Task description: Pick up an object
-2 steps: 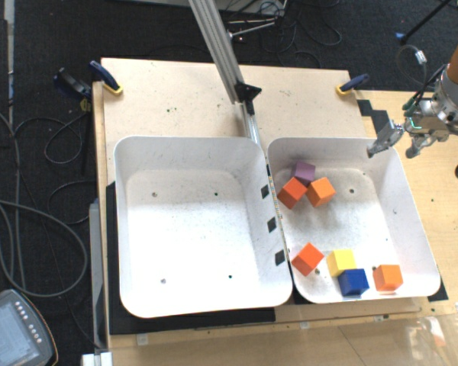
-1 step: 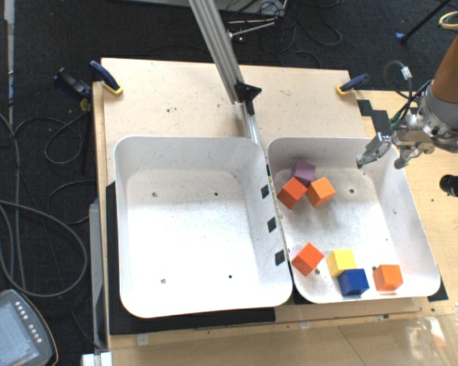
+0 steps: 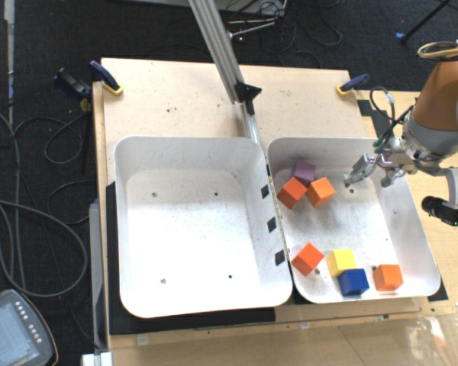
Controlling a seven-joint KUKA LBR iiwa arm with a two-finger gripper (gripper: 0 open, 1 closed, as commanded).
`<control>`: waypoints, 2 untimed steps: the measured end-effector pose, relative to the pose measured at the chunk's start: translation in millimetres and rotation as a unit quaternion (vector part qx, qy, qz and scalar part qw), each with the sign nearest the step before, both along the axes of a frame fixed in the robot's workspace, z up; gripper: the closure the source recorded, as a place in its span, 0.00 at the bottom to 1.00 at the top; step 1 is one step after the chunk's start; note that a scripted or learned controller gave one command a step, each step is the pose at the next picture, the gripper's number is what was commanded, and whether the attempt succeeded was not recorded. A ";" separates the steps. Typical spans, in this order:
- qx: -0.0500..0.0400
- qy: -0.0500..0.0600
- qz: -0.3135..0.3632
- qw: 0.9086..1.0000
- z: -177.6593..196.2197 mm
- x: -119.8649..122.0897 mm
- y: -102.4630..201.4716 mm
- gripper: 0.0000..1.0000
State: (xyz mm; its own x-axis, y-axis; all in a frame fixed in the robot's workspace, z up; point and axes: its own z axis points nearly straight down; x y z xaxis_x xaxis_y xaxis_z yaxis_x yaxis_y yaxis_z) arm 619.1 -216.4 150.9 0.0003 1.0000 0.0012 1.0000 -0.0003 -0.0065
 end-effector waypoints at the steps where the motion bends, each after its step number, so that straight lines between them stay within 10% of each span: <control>1: 0.000 -0.001 0.000 1.000 -53.8 -1.1 1.2 0.00; 2: -0.002 -0.005 0.000 1.000 -39.4 1.3 0.5 1.00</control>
State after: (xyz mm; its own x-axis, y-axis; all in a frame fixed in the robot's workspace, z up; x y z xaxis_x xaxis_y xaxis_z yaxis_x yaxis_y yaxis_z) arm 620.4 -216.0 111.6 -0.0003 1.0000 -0.0018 1.0000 0.0003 0.0032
